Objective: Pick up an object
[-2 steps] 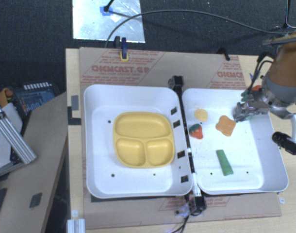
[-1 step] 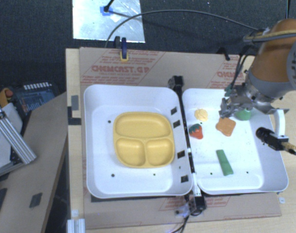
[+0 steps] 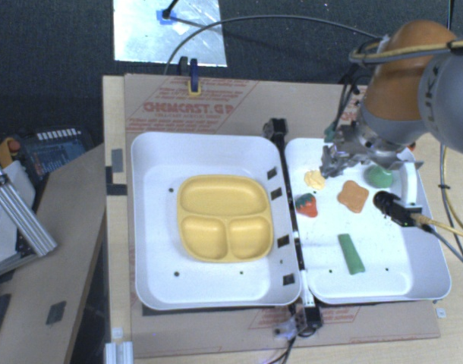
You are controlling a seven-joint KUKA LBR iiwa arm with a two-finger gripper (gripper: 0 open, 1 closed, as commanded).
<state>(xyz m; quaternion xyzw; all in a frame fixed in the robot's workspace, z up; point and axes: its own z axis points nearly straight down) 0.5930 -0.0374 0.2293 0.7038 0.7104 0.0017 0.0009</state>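
Closest to the lens sat the green block, low in the right bin, with everything else up past it: a red-and-green piece to its upper left, an orange piece straight above, a pale yellow bit beyond those. Gripper hung just above that yellow bit, honestly couldn't tell if the fingers were open or closed, and a green round thing sat right of it. Way left of the block, the yellow tray was in the left bin.
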